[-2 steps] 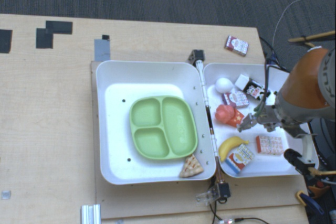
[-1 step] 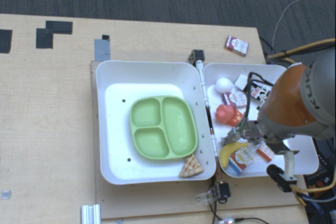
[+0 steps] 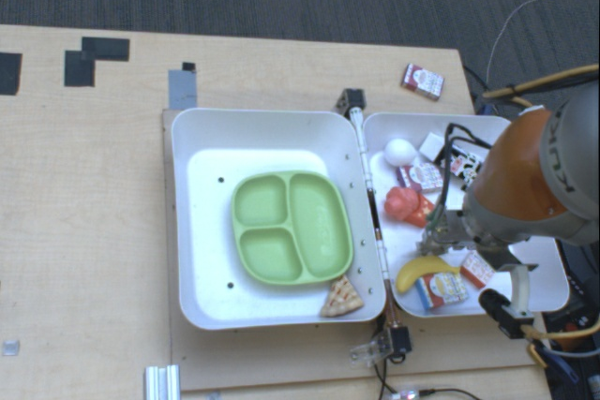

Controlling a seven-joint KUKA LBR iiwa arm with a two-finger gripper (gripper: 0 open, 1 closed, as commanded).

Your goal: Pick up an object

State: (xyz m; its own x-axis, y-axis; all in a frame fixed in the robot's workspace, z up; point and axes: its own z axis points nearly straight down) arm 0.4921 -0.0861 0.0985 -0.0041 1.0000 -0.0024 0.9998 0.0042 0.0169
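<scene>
The right bin (image 3: 553,295) holds several small items: a white egg (image 3: 399,150), a red toy fruit (image 3: 406,204), a yellow banana (image 3: 422,273), a small carton (image 3: 442,289) beside the banana, and small printed packs (image 3: 427,175). My gripper (image 3: 434,237) reaches down into this bin, just right of the red fruit and just above the banana. The grey arm with its orange band (image 3: 511,178) hides the bin's middle and right part. Nothing shows held in the gripper.
The left bin (image 3: 187,201) carries a green divided plate (image 3: 291,228) and a pizza slice (image 3: 342,297) at its front right corner. A small red-and-white box (image 3: 423,81) lies on the bench behind the right bin. Cables run along the bench's right side.
</scene>
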